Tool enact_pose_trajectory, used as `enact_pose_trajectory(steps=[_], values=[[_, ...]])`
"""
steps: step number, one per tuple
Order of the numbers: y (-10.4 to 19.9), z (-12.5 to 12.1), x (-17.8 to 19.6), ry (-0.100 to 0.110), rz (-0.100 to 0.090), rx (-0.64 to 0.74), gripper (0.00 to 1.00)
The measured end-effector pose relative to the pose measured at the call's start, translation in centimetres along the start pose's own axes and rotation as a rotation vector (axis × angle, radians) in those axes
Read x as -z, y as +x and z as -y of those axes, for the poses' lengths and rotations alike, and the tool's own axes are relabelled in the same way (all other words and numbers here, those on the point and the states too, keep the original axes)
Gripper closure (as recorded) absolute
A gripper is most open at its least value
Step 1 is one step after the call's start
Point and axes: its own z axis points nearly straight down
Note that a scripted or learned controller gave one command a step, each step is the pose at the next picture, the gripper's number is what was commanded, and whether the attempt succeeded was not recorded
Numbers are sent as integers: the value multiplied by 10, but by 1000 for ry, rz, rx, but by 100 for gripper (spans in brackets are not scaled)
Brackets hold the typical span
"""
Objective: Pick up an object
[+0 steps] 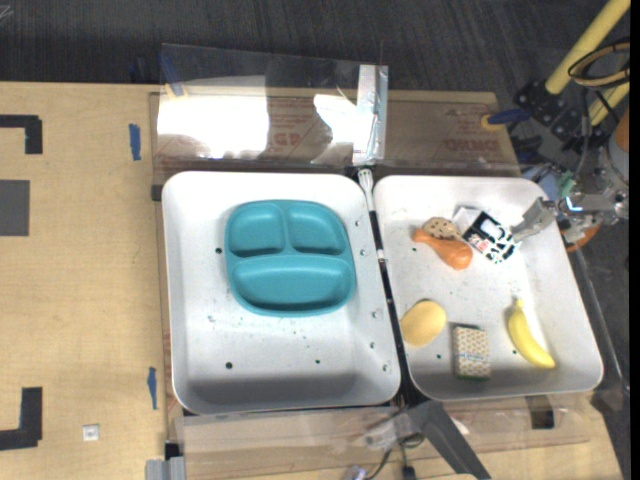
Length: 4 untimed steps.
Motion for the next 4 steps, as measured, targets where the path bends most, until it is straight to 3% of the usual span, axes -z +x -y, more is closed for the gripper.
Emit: enact_pose_trajectory(steps=[1, 2, 3, 4], values=[[-2, -5, -59, 4, -1, 23, 0], [-3, 47, -48, 0, 0, 155, 0], [58, -8, -107, 0, 0, 15, 0], [96, -75, -116, 36, 6, -96, 0]])
